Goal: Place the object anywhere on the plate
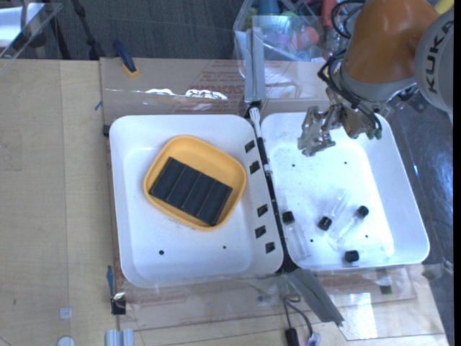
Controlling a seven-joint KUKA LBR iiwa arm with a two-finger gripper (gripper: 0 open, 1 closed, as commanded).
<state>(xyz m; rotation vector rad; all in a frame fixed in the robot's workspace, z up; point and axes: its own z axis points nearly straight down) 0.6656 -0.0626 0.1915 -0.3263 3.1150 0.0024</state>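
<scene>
Two shallow white bins are sitting side by side on the counter point(50, 193). The left bin point(130, 139) is carrying a yellow plate point(162, 163) with a dark ribbed insert point(191, 189) lying on it. The right bin point(392, 164) is holding several small clear vials with black caps point(338, 222), lying scattered near its front half, well apart from the plate.

The end effector point(317, 132) is hanging over the back part of the right bin, reaching in from the right under the orange band point(382, 34) of the arm. Whether it is open or closed I cannot tell; the metal parts are blurring together against the white floor, and nothing is showing clearly in its grasp. It is standing well apart from the vials, toward the bin's rear.

Judging from this, the task is sitting at its picking step: no vial is lying on the plate, and all of them appear to be resting in the right bin. The next move is probably calling for the arm to travel toward the front of the bin, line up over one vial, and descend on it squarely. The vials are looking small, smooth and round, so they are likely to roll or slip aside under a poorly centred pinch. After a secure grasp, the carry would be crossing the divider point(259, 186) between the bins to reach the plate.
</scene>
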